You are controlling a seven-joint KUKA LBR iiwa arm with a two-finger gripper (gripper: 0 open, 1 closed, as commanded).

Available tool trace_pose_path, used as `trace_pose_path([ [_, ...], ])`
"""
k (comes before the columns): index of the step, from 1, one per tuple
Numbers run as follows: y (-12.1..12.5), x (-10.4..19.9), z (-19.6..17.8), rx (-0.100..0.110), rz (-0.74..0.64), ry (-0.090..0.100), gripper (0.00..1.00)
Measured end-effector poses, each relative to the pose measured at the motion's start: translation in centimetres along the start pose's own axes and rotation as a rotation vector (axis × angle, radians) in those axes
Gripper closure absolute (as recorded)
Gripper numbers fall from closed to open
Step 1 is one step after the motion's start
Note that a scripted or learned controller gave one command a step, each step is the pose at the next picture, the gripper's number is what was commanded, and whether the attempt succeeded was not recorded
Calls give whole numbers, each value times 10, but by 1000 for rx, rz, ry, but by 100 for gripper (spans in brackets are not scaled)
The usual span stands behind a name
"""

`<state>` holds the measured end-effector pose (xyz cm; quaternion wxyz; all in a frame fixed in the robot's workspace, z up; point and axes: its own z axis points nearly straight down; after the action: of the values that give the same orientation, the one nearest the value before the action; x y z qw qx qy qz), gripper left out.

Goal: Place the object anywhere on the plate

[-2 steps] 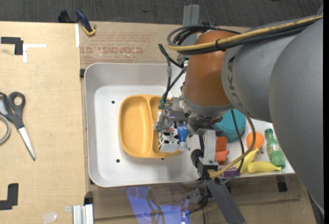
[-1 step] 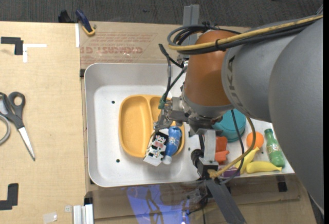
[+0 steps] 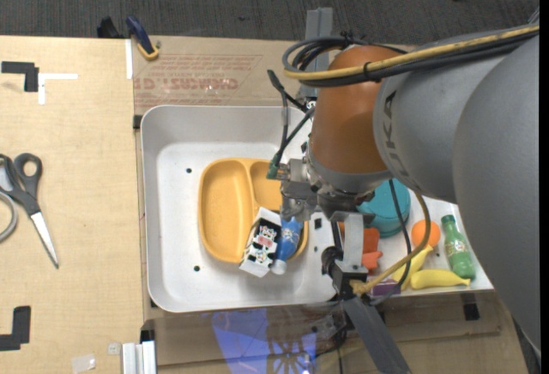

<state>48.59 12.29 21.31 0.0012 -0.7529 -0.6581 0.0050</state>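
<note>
A small white carton with a cow print (image 3: 261,247) lay tilted across the near rim of the yellow plate (image 3: 225,208), with a blue tube-like item (image 3: 289,241) touching its right side. The gripper (image 3: 294,208) hung just above the tube at the plate's right edge; whether its claw stood apart or together could not be told, perhaps because the wrist hid it. Right of the plate lay a teal bowl (image 3: 393,208), a green bottle (image 3: 457,250) and a banana (image 3: 439,279). Scissors (image 3: 31,196) rested well left of the plate.

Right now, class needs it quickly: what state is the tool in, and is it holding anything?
Tool: cannot be told; the wrist hides it. It sits over the yellow plate, beside the small carton.
</note>
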Motion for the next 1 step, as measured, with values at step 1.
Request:
trace_pose_path([
  [1, 59, -33, 23, -5, -148, 2, 100],
])
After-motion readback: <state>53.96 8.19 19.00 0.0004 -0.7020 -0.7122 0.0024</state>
